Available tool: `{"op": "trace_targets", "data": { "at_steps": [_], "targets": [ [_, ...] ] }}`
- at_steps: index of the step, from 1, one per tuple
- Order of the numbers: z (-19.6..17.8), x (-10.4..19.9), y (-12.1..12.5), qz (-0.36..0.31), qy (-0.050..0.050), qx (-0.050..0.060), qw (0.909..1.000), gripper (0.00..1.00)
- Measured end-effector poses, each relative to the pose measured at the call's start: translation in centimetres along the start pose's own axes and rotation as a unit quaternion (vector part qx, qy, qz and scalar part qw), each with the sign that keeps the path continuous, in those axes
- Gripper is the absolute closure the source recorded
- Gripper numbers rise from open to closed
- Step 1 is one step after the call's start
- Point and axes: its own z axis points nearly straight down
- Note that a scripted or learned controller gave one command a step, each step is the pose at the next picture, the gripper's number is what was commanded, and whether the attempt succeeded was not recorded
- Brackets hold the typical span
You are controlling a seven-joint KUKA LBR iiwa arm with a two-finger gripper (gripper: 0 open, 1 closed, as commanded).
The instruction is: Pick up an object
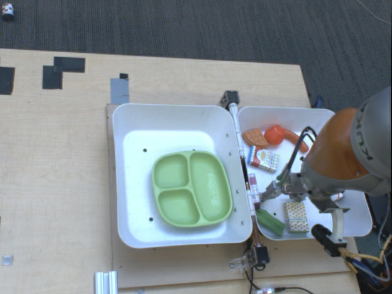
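Gripper (274,190) is seen low in right bin (352,225), near green object (271,222); finger state cannot be told.

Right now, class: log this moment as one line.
gripper: low in right bin | near: green item, patterned block | left bin: green divided plate

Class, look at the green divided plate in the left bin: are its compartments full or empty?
Empty. All three compartments of the green plate show bare green surface, with no items inside.
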Motion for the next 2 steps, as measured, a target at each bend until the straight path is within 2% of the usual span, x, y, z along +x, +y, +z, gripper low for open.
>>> {"op": "trace_targets", "data": {
  "at_steps": [1,2],
  "targets": [
    [-1.12,0.06,0.22,0.000,0.000,-0.003,1.0000,1.00],
    [-1.11,0.06,0.20,-0.001,0.000,-0.003,1.0000,0.00]
  ]
}}
